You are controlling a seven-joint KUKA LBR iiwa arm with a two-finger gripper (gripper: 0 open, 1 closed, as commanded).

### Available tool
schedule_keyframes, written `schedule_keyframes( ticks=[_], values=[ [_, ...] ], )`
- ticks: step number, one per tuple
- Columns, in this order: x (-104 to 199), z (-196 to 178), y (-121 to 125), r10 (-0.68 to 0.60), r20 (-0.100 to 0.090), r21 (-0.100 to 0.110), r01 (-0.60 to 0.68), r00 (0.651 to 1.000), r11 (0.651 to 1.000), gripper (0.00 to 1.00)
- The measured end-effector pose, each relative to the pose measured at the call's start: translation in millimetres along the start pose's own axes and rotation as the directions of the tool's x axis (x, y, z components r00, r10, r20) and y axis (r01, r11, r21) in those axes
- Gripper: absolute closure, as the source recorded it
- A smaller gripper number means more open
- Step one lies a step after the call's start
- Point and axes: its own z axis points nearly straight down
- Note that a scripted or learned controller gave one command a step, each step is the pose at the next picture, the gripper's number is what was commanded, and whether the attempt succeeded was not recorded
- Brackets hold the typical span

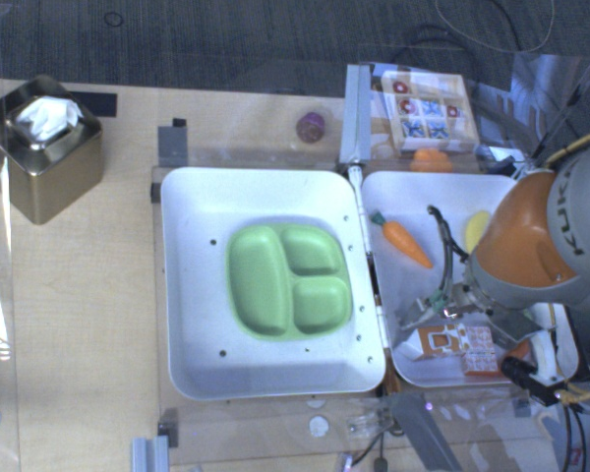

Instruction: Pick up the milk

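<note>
Lying flat at the near edge of the right bin (413,190), the milk (460,346) carton runs its long axis left to right. Just above it hovers the claw (441,306); its spread I cannot tell. Farther back lies a carrot (404,241).

You are looking at two shallow white plastic bins (192,264), one green three-compartment plate (288,280), one orange carrot with a green top (403,242), one red-and-white printed carton (460,347), one yellow item (476,228), and one brass-coloured tissue box (44,150).
</note>
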Motion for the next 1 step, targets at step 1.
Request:
schedule_keyframes(
  ticks=[1],
  values=[
    [-2.0, -0.1, 1.5, 0.261, -0.003, -0.005, -0.261, 0.965, 0.965, 0.0]
  ],
)
